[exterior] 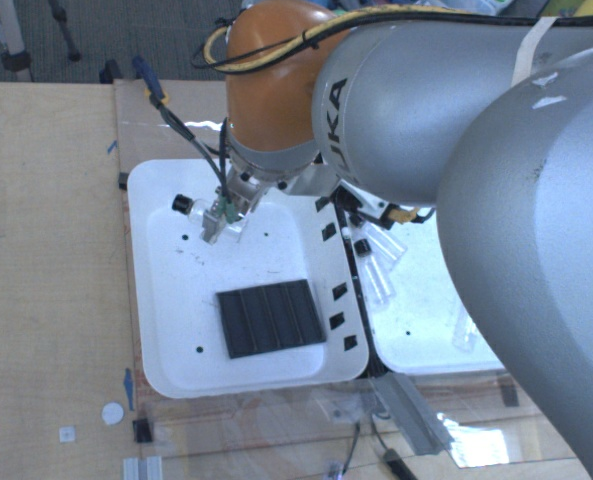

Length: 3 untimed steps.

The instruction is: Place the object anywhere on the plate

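Small black cylindrical object (182, 205): sits on the floor of the left shallow white bin (176, 298), towards its far left corner, apart from the plate and not on it. It's just left of the gripper (219, 220), w/ a thin gap between the two; no contact visible.

Camera view, rest of the scene: dark grey ridged rectangular plate (271, 318) lies flat in the near half of the same bin, slightly skewed, nothing on it. Grey KUKA arm (426, 98) comes in from the right and covers most of the upper right; its orange band (271, 48) is above the wrist, approx. over the bin's far edge. The gripper points down and left into the far part of the left bin, tip low near the floor. Whether it's spread or closed: can't tell, the tip is small and blurred. There's a greenish spot at the tip, can't say if it's a separate item or part of the tool.

Right shallow white bin (426, 328) is partly hidden under the arm; a few clear plastic tubes (379, 258) lie near its left wall. Small black square markers (338, 293) run along the left bin's right rim. Light wooden worktop (46, 268) carries both bins; a small white disc (112, 414) lies on it near the left bin's near left corner.
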{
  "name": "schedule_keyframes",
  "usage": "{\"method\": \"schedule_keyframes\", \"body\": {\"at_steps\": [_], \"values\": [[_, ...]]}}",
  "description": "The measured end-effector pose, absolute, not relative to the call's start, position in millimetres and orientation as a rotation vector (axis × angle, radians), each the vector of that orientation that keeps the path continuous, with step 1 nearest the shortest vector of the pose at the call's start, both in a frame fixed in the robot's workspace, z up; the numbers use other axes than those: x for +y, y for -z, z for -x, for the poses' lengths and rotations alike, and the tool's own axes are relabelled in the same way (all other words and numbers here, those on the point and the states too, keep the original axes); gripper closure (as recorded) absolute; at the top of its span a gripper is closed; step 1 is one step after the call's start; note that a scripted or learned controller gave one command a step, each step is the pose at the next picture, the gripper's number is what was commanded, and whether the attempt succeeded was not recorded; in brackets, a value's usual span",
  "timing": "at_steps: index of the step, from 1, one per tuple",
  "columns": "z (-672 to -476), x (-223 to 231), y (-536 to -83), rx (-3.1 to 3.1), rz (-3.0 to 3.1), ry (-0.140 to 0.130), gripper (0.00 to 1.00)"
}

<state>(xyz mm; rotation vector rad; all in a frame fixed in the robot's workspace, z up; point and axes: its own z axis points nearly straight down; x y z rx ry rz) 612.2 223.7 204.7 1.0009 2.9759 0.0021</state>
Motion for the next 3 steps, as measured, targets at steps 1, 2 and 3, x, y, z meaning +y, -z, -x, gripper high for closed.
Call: {"method": "schedule_keyframes", "body": {"at_steps": [1, 2, 3], "values": [[-609.4, 219.6, -286.6, 3.087, -0.551, -0.005, 1.0], [-605.3, 201.3, -207.6, 3.074, -0.646, -0.001, 1.0], [-621.4, 226.5, -235.6, 3.127, -0.227, -0.006, 1.0]]}}
